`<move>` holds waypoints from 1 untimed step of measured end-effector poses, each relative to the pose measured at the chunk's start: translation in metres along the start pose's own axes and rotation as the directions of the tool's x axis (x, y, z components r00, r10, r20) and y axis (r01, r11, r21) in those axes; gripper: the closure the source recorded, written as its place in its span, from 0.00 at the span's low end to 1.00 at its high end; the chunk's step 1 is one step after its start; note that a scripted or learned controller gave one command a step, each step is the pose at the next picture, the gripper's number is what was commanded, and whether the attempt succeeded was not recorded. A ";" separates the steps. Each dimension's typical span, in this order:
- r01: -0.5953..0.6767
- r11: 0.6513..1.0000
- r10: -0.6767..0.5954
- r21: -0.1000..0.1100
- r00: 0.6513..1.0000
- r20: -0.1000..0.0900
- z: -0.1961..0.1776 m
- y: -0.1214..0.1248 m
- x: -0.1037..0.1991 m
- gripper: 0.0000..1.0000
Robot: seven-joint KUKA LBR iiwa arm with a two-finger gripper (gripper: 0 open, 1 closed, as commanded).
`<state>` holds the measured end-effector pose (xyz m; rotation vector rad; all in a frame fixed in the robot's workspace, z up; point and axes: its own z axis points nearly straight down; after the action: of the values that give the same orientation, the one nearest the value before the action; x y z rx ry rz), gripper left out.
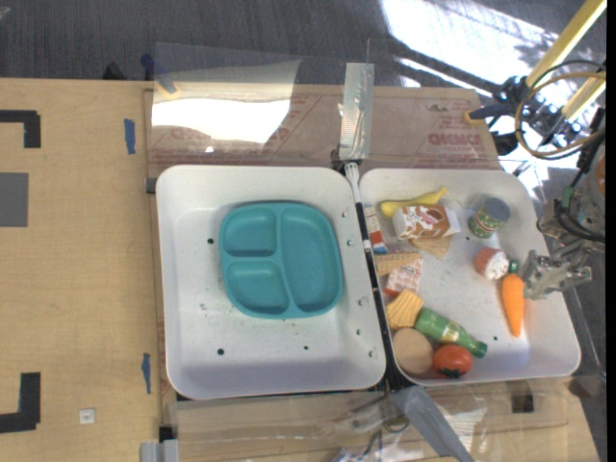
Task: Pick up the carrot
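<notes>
- The orange tapered plastic carrot (513, 305) lies in the right white bin (553, 354), near its right wall.
- The metal two-finger gripper (551, 275) is just right of the carrot's top; open or closed, I cannot tell.
- Risk: the claw may perhaps hit the wall or push the carrot away.

The hand (547, 275) is a small piece of pale grey metal, built from thin, angular bars with a dull shine and darker gaps between them. Behind it, at the frame's right edge, the wrist (568, 215) is a grey, cluttered mass of metal parts, partly blurred. Thin dark cables (549, 114) loop in wide curves above it. Finer details such as screws or markings are too small to tell.
</notes>
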<state>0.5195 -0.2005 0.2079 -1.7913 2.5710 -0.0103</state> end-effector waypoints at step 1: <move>-0.061 0.998 0.061 -0.009 0.998 0.002 0.009 -0.002 -0.054 1.00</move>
<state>0.5403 -0.1502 0.1995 -1.7135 2.6274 0.0034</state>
